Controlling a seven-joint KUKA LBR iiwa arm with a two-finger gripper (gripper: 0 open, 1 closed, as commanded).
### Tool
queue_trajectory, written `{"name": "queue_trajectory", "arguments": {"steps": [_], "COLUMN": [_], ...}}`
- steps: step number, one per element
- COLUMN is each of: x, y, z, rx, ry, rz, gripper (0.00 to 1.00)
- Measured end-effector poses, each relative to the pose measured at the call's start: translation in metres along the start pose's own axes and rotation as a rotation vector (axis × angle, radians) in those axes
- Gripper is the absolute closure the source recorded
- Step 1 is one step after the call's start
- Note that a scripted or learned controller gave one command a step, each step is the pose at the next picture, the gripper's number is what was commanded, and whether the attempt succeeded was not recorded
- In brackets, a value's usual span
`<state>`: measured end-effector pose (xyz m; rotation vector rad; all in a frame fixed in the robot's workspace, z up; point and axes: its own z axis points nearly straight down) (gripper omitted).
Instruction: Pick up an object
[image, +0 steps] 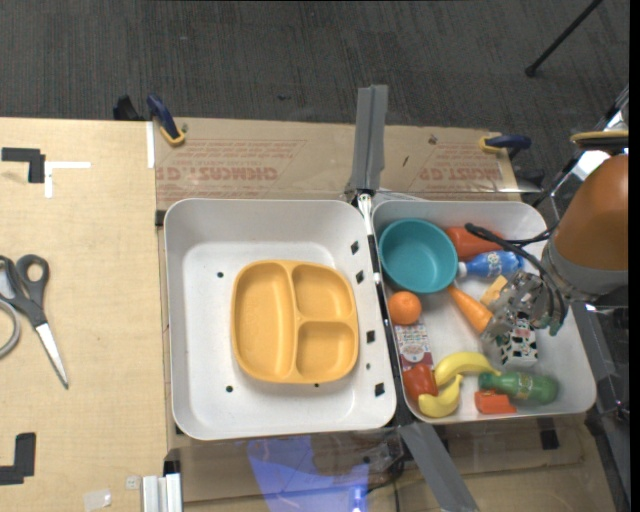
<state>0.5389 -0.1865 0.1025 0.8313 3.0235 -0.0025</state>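
Lettering on the cardboard sheet (330, 165) behind the bins runs upside down and mirrored, too faint to read. A small red-and-white packet (413, 345) in the right bin (572, 345) carries print too small to make out. The pincer (520, 318) hangs low over that bin's right half, above a black-and-white spotted toy (519, 347); whether it is released or clenched cannot be told, its tip lost in clutter. Beside it lie an orange carrot (472, 308), long axis slanting down to the right, a banana (452, 380), a teal bowl (418, 255) and an orange ball (405, 307). The left bin (190, 330) holds a yellow divided plate (295, 322). Scissors (35, 310) rest on the table (75, 400), partly cut off at the left edge.
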Motion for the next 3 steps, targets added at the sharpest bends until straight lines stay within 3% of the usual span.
{"name": "queue_trajectory", "arguments": {"steps": [1, 2, 3], "x": [-0.006, -0.019, -0.027], "y": [0.070, 0.113, 0.174], "z": [0.011, 0.012, -0.143], "rx": [0.001, 0.010, 0.003], "ry": [0.004, 0.009, 0.002], "rz": [0.324, 0.781, 0.700], "gripper": [1.00, 1.00, 1.00]}}
